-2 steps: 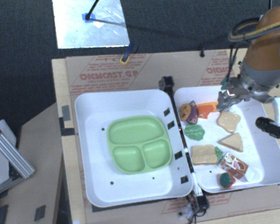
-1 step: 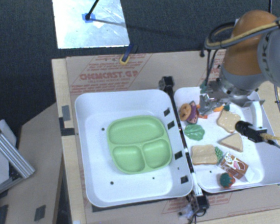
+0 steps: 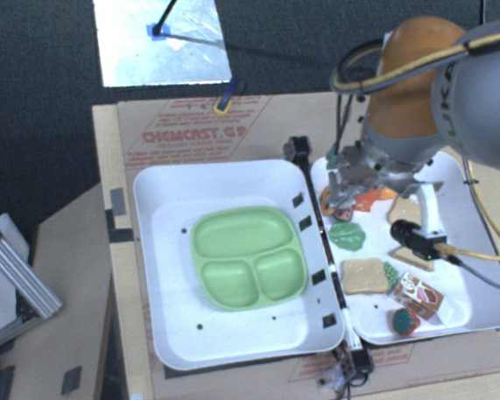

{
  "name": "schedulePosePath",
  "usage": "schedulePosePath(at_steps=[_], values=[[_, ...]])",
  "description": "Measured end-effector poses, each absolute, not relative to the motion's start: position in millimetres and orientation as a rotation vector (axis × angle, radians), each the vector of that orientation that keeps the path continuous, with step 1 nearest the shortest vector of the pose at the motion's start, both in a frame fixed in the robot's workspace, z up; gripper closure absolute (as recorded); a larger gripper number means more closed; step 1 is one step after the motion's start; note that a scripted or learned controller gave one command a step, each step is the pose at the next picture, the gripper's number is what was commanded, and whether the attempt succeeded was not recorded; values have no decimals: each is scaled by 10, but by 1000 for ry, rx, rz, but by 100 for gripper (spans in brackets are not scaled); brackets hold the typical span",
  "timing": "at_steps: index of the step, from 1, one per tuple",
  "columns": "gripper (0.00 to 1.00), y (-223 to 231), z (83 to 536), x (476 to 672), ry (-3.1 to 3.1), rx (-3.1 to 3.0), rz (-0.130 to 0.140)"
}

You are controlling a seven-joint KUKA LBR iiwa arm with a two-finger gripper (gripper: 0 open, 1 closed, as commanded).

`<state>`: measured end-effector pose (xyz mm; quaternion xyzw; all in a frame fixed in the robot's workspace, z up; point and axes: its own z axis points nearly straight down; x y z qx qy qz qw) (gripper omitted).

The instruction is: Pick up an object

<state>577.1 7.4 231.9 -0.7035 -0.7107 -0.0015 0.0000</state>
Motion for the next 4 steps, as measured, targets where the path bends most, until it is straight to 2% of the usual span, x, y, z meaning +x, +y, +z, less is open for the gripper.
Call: schedulePosePath(at_steps=[1, 2, 4], values=[[100, 347, 2198, 5658, -2229, -2214, -1], [100, 398, 2174, 5814, -2229, -2216, -3], [100, 357, 2143, 5723, -2222, -2221, 1]])
